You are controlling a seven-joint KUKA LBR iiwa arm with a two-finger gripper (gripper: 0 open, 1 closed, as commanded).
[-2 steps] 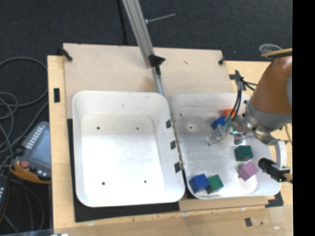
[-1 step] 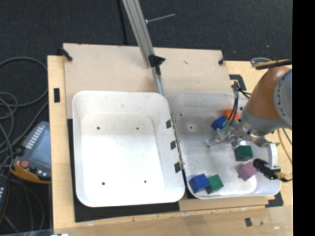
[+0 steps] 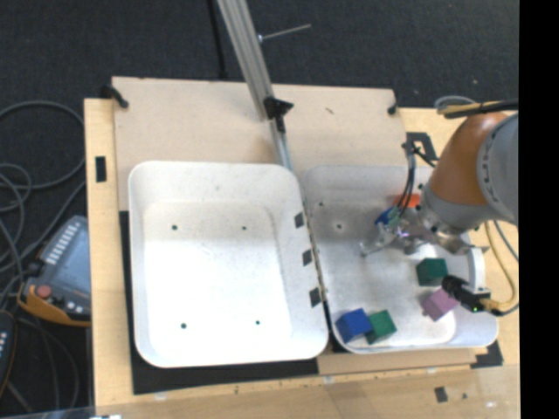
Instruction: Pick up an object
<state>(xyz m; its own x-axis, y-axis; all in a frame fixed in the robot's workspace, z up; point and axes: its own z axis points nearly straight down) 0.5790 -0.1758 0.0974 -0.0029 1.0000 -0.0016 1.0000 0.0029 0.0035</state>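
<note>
Camera view: claw (image 3: 377, 244) low in right bin (image 3: 349, 190), can't tell its state; nothing visibly held. Nearest target: dark green block (image 3: 431, 271) just behind it, under the wrist. Purple block (image 3: 438, 304) beyond that; blue block (image 3: 353, 324) and green block (image 3: 381, 325) touching, near the bin wall. Advise going for the isolated one.

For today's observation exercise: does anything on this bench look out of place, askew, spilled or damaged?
Nothing stands out. The blue block and a green block sit together at the right bin's near edge, another green block and a purple block lie loose near the arm, and the left bin sits square beside it.
</note>
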